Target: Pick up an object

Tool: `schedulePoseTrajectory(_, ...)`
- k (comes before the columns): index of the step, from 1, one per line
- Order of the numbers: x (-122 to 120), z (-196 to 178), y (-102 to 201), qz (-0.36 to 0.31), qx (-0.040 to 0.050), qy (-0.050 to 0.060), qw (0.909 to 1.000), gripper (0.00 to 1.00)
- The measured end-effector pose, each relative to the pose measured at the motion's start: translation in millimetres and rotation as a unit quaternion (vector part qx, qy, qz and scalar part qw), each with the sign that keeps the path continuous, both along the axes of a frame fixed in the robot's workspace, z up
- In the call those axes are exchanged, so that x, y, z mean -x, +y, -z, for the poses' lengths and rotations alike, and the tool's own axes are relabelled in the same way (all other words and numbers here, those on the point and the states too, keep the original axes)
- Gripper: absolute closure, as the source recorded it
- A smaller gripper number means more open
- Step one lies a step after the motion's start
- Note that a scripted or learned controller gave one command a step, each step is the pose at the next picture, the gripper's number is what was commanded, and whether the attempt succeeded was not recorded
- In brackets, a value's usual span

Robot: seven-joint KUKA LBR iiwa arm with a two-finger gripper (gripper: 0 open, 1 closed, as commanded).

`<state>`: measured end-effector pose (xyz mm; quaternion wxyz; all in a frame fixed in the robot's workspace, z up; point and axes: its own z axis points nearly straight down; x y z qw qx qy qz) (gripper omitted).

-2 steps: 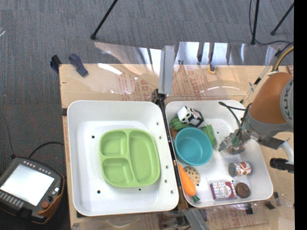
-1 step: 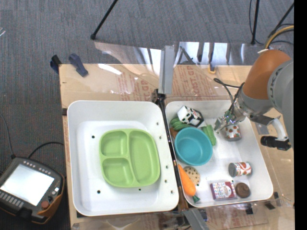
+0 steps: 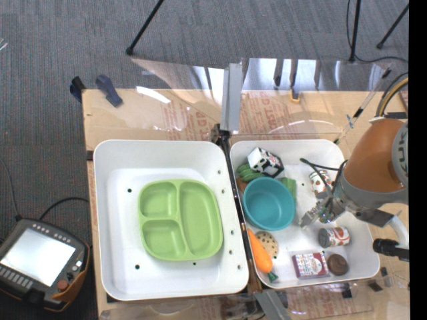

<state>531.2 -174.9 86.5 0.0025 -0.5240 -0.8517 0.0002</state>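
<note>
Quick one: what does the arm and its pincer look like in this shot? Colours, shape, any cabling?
One arm, entering from the right: a rounded orange band above a grey wrist section. Below that sits a small metallic pincer, silvery grey with thin fingers. A thin dark cable loops off the wrist above the right-hand white bin. No legible markings on it.

floor: grey carpet (image 3: pixel 80 25) | bench (image 3: pixel 173 115): brown, clear sheet, glare | tripod legs (image 3: pixel 148 19) at top
</note>
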Motion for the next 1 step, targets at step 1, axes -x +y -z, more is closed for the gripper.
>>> schedulePoseTrajectory(1, -57.8, -0.5, -7.9, 0.054, 0.0008, -0.001, 0.9986, 1.00)
